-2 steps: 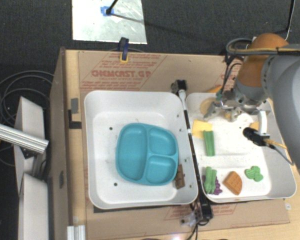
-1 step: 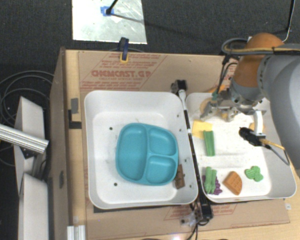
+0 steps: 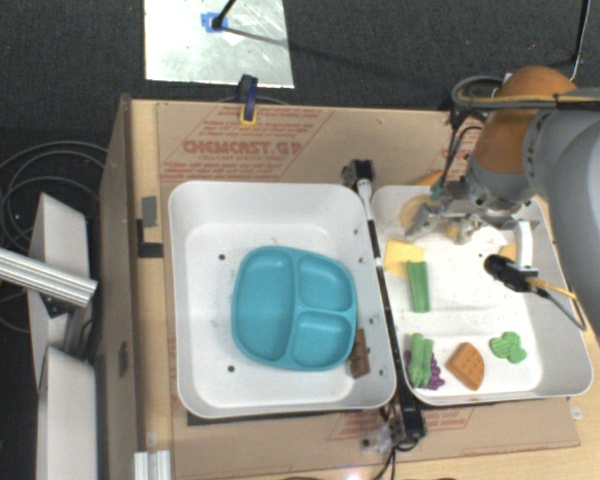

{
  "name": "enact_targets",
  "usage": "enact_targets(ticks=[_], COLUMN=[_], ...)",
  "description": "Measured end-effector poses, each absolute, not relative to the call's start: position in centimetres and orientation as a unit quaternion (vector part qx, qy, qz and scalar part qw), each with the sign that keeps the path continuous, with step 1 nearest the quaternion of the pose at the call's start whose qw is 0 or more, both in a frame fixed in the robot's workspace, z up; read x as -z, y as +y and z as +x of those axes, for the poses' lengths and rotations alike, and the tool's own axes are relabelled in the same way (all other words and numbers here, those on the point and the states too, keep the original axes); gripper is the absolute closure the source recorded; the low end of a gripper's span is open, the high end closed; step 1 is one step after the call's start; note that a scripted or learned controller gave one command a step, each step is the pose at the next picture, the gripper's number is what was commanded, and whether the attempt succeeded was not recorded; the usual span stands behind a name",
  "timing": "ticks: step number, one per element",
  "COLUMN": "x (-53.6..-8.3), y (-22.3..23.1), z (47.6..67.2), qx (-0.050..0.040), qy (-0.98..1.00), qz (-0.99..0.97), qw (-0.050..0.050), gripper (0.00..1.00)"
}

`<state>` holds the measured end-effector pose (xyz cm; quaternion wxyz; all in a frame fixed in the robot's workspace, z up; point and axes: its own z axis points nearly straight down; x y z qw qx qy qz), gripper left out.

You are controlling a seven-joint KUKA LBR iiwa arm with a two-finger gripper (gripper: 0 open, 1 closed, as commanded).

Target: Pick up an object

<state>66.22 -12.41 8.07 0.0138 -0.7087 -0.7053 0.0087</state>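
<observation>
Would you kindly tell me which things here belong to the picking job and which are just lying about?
Job: gripper, yellow block, green stick, orange wedge, blue plate.
Lying about: silver sheet, metal bar.

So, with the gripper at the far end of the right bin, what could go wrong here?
One: the gripper sits near the far wall of the right bin, so a descent there may strike the rim or close on nothing. Two: the yellow block and green stick lie close together beside the divider, so a grasp could catch both or slip off against it.
</observation>
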Motion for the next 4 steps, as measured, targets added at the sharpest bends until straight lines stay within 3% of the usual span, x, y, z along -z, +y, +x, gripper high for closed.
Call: enact_targets(ticks=[1,2,3,4], x=[-15.1,-8.2,-8.4,-8.6], y=[-13.0,-9.3,-9.7,-9.8], z=[67.0,60.8,57.1,63.9], qx=[0.002,-0.001,-0.0005,0.0024], qy=[-0.708,-0.707,-0.707,-0.709], qz=[-0.707,-0.707,-0.707,-0.705], qw=[-0.003,0.003,0.001,-0.003], gripper=[0.0,0.0,0.0,0.0])
